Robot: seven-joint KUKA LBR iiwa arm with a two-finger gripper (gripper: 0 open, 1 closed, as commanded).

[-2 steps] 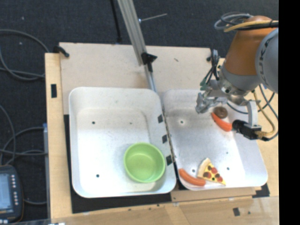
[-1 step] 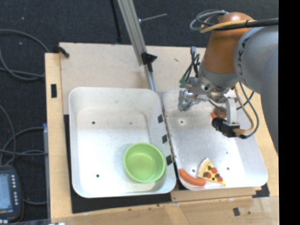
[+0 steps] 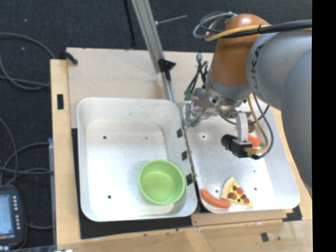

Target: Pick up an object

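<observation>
Dark carpet (image 3: 31, 14) strewn with cables (image 3: 21, 38) surrounds the pale bench (image 3: 105, 72), which bears the two white bins side by side. The grey arm (image 3: 283, 62) comes in from the right and its claw (image 3: 193, 114) hangs over the far left corner of the right bin (image 3: 275, 180), just beside the wall it shares with the left bin (image 3: 105, 122). From where I stand I cannot tell whether the claw is open or closed, and I see nothing gripped in it. The toy pizza slice (image 3: 235, 192) lies well apart from the claw, toward the near edge of the same bin and a little to the claw's right. A red sausage (image 3: 214, 199) lies close beside it on its left, against the near rim. A green bowl (image 3: 161, 181) sits upright across the shared wall in the near right corner of the left bin, also well apart from the claw. A slanted metal rail (image 3: 149, 30) rises from behind the bins and passes close to the claw's far left side. Between the claw and the pizza slice the bin floor is bare, and most of the left bin's floor is open too.
</observation>
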